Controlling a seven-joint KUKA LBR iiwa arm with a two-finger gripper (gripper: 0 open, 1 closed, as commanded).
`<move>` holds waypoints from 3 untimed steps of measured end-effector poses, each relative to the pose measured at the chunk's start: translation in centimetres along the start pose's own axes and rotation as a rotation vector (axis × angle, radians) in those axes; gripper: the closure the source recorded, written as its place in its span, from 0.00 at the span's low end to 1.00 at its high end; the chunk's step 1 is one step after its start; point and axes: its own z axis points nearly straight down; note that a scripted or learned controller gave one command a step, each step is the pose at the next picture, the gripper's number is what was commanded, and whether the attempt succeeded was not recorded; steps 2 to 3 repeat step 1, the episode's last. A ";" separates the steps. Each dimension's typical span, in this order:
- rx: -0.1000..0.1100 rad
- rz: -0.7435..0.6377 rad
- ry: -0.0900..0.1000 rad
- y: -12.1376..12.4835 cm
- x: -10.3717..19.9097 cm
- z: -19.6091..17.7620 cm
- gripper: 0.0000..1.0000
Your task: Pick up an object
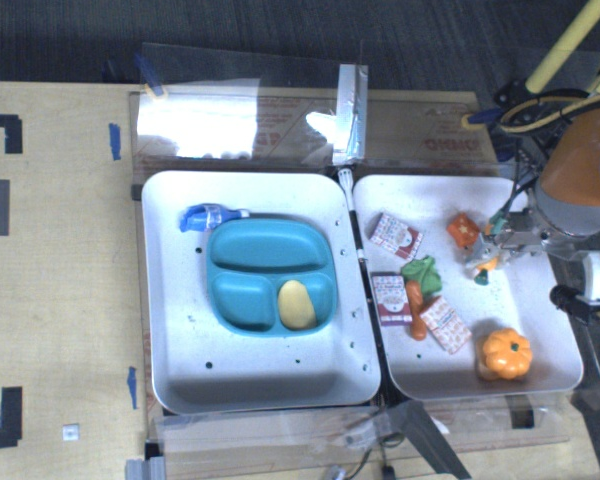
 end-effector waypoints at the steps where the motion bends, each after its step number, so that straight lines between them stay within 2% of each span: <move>1: -0.003 0.011 -0.001 3.4 4.8 -8.5 1.00; 3: -0.003 0.011 -0.001 3.4 4.8 -8.5 1.00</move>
